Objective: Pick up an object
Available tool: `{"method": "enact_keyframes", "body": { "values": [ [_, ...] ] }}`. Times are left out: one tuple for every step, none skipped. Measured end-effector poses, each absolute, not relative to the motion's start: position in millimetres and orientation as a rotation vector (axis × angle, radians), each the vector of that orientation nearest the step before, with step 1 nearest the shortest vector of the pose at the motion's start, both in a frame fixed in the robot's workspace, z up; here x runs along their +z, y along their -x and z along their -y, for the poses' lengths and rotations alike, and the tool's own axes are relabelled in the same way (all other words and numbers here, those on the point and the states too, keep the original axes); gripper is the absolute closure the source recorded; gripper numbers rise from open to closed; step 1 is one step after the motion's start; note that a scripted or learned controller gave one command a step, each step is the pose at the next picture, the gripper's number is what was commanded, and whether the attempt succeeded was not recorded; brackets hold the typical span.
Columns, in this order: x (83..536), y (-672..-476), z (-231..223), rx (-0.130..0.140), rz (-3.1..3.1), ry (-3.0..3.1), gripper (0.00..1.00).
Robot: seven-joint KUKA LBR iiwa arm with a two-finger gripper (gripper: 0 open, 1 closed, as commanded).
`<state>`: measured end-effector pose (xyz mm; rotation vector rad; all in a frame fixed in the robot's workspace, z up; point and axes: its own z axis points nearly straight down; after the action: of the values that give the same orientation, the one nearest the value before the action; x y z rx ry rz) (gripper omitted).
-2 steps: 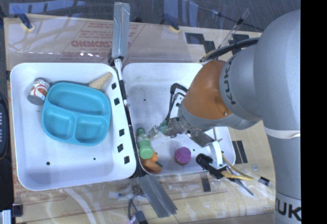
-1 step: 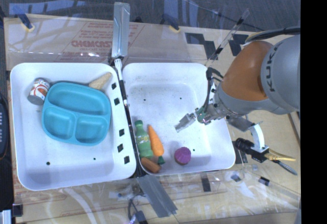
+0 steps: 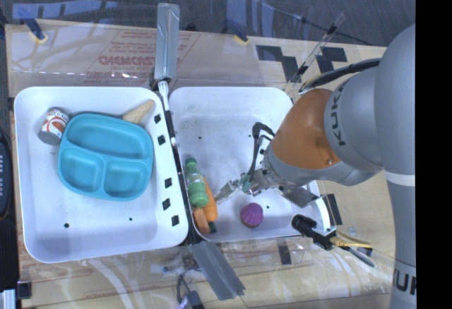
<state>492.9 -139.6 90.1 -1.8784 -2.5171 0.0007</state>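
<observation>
Gripper [image 3: 236, 186] low in the right bin, can't tell open/closed tbh. Purple object [image 3: 251, 214] sits just below-right of it, v close.

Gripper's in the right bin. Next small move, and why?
Probably shift toward the purple object and descend. The gripper hovers between it and the bottle and carrot at the left wall, with nothing between its fingers; the purple piece lies apart, easier to grasp.
</observation>
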Motion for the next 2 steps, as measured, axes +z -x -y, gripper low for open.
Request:
{"method": "enact_keyframes", "body": {
  "values": [
    [178,-478.8,213,0.002,2.527,1.875,0.0],
    [90,-478.1,156,0.0,2.596,1.766,0.0]
  ]
}}
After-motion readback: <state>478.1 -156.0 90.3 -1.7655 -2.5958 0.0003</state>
